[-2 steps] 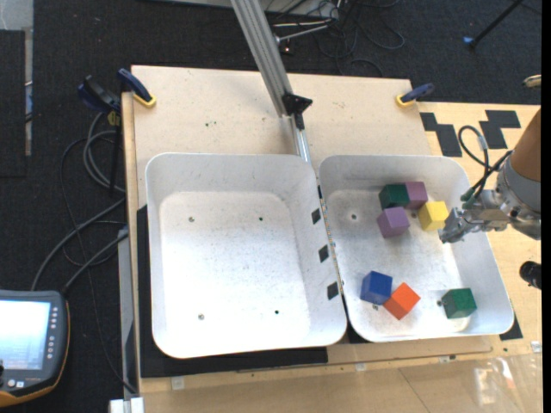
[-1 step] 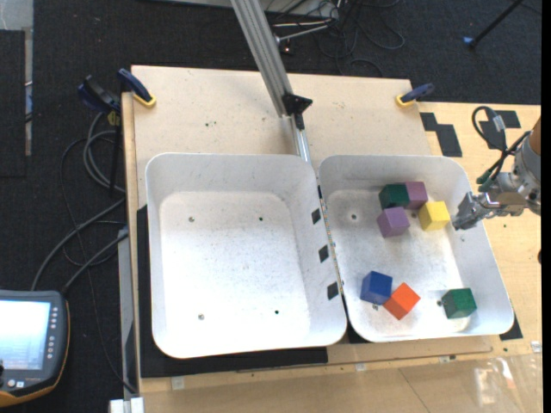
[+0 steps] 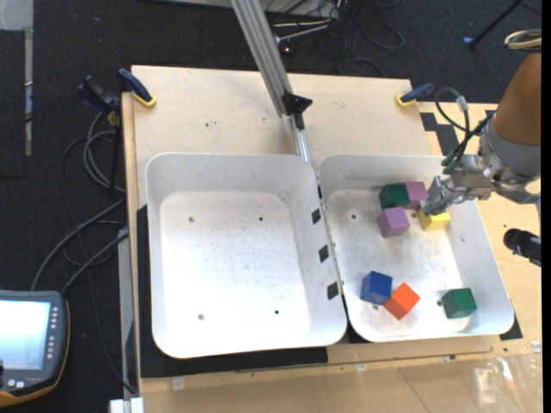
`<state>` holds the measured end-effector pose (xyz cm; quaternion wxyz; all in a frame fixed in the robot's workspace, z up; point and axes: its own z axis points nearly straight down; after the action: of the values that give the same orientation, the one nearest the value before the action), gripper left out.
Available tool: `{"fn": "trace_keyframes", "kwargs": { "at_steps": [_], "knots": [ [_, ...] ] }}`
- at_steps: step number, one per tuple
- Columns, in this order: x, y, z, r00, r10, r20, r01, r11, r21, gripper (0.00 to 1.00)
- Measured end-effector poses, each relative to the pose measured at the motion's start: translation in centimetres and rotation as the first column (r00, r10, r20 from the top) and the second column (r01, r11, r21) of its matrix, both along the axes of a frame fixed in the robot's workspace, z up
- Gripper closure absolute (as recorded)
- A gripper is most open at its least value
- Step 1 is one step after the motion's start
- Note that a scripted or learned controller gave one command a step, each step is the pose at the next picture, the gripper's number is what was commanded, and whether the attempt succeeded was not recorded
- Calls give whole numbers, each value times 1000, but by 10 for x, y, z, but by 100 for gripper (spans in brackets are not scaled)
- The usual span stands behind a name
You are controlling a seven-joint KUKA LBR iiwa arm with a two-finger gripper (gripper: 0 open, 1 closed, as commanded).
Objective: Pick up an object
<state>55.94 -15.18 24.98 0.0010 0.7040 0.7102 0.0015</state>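
The right bin (image 3: 482, 256) holds several small blocks. A yellow block (image 3: 436, 222) lies near its back right, and my gripper (image 3: 433, 205) hangs right over it, covering its upper left part. Just left of the gripper sit a pink block (image 3: 415, 192) and a dark green block (image 3: 393, 195), with a purple block (image 3: 393, 222) in front of them. Near the bin's front lie a blue block (image 3: 376, 286), an orange block (image 3: 401, 301) touching it, and a green block (image 3: 458, 302) off to the right.
The left bin (image 3: 172, 231) stands beside the right one, their walls meeting along the middle. A slanted metal pole (image 3: 263, 46) comes down to the bench behind the bins. Clamps sit at the bench's back corners.
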Motion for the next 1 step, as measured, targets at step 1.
{"fn": "trace_keyframes", "kwargs": {
  "at_steps": [1],
  "knots": [
    [18,42,2,1000,-1,-1,1,1000,0,100]
  ]
}}
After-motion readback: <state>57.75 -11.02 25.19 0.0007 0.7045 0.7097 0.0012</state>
